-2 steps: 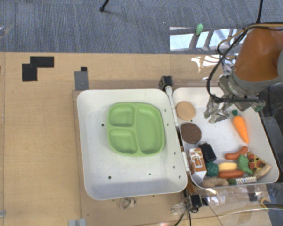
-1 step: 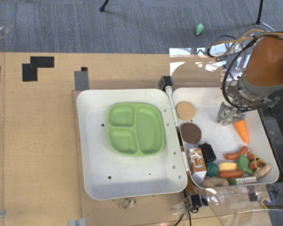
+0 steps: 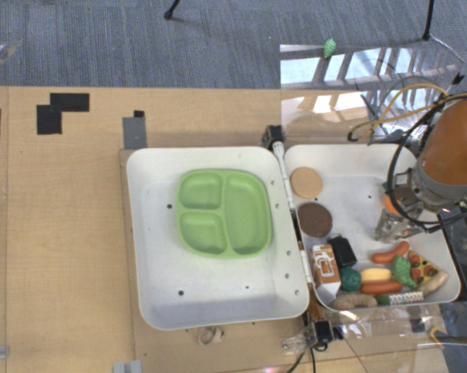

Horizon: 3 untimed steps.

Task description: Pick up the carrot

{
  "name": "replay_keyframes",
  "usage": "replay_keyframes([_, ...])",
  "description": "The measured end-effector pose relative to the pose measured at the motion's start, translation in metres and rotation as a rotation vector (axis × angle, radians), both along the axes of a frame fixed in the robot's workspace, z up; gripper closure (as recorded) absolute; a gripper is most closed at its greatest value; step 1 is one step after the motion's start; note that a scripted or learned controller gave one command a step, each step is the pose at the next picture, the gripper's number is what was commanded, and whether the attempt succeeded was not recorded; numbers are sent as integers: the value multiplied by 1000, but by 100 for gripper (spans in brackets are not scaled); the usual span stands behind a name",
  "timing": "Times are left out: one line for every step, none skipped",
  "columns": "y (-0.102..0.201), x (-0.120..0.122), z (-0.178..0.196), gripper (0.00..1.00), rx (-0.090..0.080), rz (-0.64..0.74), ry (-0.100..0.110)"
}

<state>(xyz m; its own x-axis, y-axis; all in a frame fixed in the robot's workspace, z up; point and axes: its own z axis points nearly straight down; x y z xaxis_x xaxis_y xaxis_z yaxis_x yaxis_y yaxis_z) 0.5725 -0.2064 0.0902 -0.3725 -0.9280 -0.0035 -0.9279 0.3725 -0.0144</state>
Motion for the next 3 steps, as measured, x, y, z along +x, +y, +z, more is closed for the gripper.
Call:
replay_keyframes([47,23,79,100,7,-207,-3])
replay_keyframes([46,21,77,0,7,-209,1])
replay_keyframes([0,48,1,0,5,-219,-8])
